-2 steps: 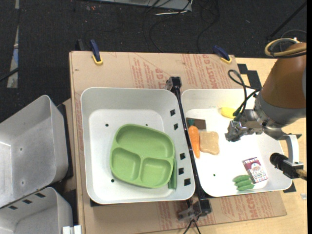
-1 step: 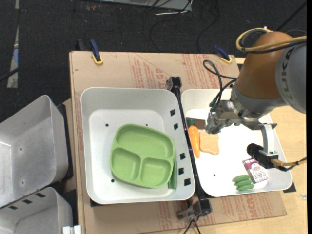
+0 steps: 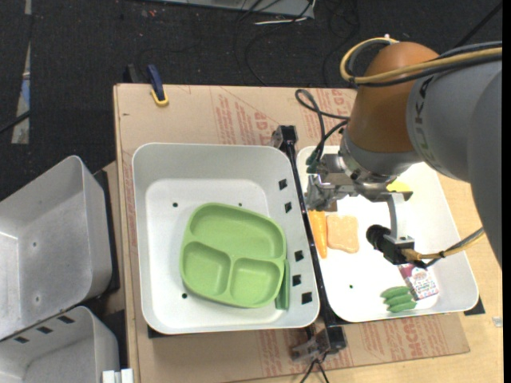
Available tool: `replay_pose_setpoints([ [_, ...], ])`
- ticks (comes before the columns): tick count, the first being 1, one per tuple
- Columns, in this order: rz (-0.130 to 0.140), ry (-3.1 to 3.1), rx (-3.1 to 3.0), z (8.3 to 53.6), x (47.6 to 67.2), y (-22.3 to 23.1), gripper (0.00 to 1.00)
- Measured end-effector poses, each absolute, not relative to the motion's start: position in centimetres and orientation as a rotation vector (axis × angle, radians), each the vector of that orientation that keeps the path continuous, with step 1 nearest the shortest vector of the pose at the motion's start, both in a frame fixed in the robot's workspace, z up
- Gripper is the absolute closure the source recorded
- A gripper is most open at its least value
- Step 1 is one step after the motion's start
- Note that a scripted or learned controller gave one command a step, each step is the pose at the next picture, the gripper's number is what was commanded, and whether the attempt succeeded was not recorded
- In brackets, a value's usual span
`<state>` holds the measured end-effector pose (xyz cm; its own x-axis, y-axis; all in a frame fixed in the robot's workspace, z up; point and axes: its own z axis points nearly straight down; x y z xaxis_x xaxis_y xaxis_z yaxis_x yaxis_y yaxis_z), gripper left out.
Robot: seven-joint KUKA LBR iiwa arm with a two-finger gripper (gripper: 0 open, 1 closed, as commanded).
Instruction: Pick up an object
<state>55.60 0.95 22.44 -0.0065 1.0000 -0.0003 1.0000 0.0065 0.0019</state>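
Our pincer [image 3: 323, 188] hovers at the right bin's [image 3: 455, 290] left edge; its grip we cannot tell. The carrot [image 3: 318, 231] lies just nearer, long axis running near-far, beside the toast [image 3: 343, 234].

grey arm (orange-banded), pincer [image 3: 319, 188] lowered

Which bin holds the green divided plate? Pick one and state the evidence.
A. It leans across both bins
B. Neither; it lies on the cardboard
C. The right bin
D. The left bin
D: the green divided plate lies flat inside the left bin, while the right bin holds the smaller items under the arm.
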Motion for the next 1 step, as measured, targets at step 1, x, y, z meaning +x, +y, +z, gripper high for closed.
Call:
replay_pose_setpoints([
  [1, 0.005, 2.230, 2.212, 23.58, 57.89, 6.12, 1.00],
])
